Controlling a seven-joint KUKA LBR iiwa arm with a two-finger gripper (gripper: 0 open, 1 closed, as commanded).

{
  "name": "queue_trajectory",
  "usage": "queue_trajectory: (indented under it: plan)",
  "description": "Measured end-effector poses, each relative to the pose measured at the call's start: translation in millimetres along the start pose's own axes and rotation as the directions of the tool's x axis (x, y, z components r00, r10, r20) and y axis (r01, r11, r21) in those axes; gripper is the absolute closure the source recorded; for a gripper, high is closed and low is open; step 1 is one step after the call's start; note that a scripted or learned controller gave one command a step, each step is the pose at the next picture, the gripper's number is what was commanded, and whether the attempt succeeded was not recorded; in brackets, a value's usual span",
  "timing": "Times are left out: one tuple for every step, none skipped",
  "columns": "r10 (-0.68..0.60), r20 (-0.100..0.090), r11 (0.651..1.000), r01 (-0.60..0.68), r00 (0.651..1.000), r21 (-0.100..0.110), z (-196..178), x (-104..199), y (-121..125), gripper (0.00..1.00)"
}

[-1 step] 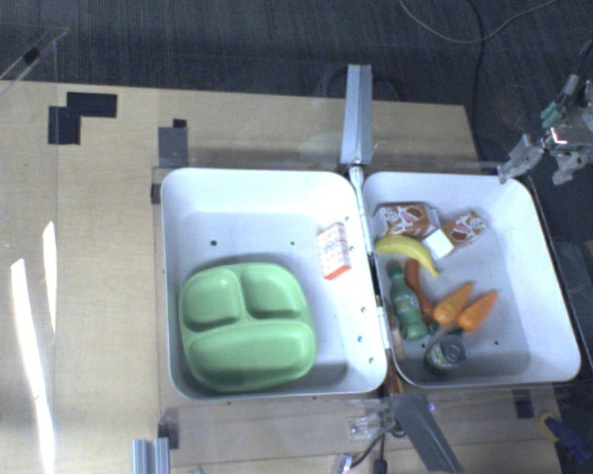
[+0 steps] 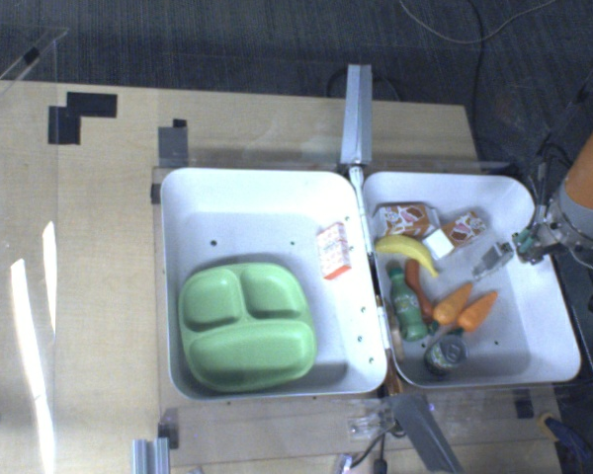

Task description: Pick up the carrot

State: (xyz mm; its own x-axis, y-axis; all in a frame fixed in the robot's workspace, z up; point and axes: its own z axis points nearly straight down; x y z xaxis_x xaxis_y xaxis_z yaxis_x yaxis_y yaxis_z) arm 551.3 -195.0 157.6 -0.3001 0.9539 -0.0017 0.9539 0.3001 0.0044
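lengthwise, the carrot (image 2: 476, 309) slants, tip toward lower left.

the grey arm (image 2: 585, 227) reaches in from the right, its gripper (image 2: 493, 258) pointing left and slightly down.

On the tabletop (image 2: 99, 294) two white bins sit side by side. The left bin (image 2: 267, 200) holds a green divided tray (image 2: 247, 326) and a small red-and-white packet (image 2: 334, 250) near its right wall. The right bin (image 2: 544, 354) holds a banana (image 2: 407, 253), two brown packets (image 2: 405, 217), a green bottle (image 2: 407, 306), a can (image 2: 445, 354) and two carrots (image 2: 466, 306) lying close together. The tool (image 2: 494, 258) hangs over the right bin, just above the carrots and apart from them, the grey arm (image 2: 573, 227) reaching in from the right.
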Motion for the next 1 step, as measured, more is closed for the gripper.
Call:
queue_trajectory:
  plan:
    - [-0.099,0.020,0.995,0.100,0.995,-0.022,48.4,30.9,-18.9,0.00]
